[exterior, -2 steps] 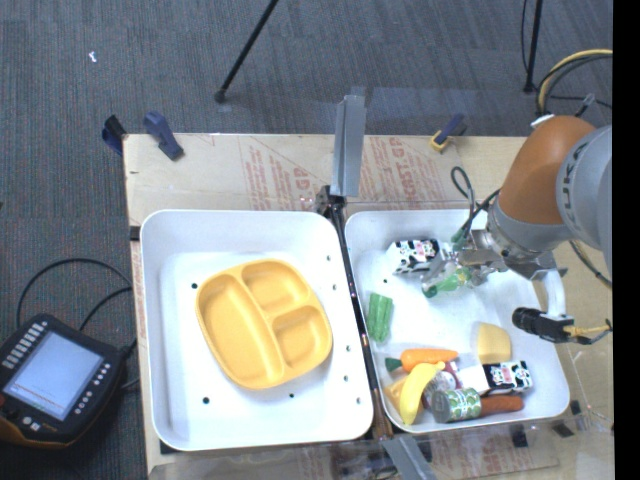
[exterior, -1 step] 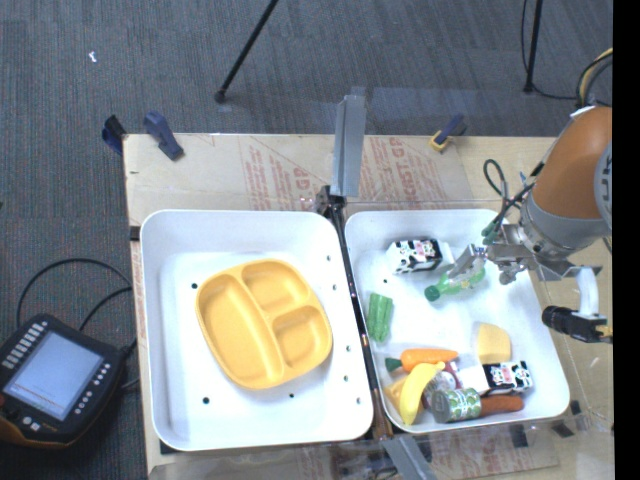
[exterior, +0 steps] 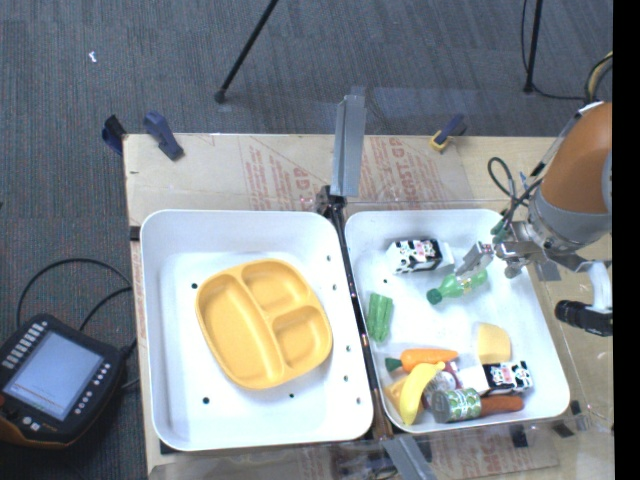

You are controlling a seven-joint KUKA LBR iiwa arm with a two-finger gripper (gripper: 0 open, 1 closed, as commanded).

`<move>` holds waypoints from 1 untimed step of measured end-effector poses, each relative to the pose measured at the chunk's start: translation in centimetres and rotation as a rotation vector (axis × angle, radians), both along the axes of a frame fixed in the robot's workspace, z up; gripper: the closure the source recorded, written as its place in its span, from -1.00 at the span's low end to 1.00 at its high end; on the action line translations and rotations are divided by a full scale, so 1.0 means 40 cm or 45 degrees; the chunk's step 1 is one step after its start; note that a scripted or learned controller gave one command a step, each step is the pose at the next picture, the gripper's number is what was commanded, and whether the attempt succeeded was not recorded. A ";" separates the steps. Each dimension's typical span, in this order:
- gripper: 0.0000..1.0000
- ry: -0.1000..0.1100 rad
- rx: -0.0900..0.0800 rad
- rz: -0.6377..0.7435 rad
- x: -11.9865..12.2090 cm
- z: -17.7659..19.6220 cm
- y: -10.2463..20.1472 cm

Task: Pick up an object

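Bearing the right bin (exterior: 430, 214) near its right half: a brown bench (exterior: 250, 173). Sitting just left of the right bin, rim against rim: the left bin (exterior: 160, 268), also white and shallow. Reaching over the right bin's right wall: the grey arm (exterior: 580, 168) with its orange band.

Lying well left of the right bin, on the floor of its neighbour: a yellow divided plate (exterior: 263, 321). Resting on the carpet far left of the right bin, beyond the bench: a teach pendant (exterior: 55, 378) with a pale screen.

Hovering over the right bin's far right part: the gripper (exterior: 476, 260), pointing down and leftward at the green bottle (exterior: 458, 285). Not possible telling whether the claw is wide or narrow, nor whether it is touching the bottle.

Lying on its side in the right bin's middle, toward the far wall: that green bottle. Sitting near the right bin's far wall, left of the bottle: a cow-print carton (exterior: 415, 255). Lying by the right bin's left wall: a green vegetable (exterior: 380, 316). Resting toward the right bin's right wall: a yellow cheese wedge (exterior: 492, 343). Crowding the right bin's near wall: a carrot (exterior: 428, 357), a banana (exterior: 415, 388), a second cow-print carton (exterior: 508, 376), a small can (exterior: 455, 403).
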State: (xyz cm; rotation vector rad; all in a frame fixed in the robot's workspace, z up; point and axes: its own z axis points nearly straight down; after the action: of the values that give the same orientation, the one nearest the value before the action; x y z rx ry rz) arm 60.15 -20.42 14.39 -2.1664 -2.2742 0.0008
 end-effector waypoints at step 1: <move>-1.00 0.005 0.002 -0.046 0.000 -0.144 0.138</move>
State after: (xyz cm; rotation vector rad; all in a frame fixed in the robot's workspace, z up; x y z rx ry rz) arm 60.17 -14.89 8.65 -2.2044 -2.2319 0.0026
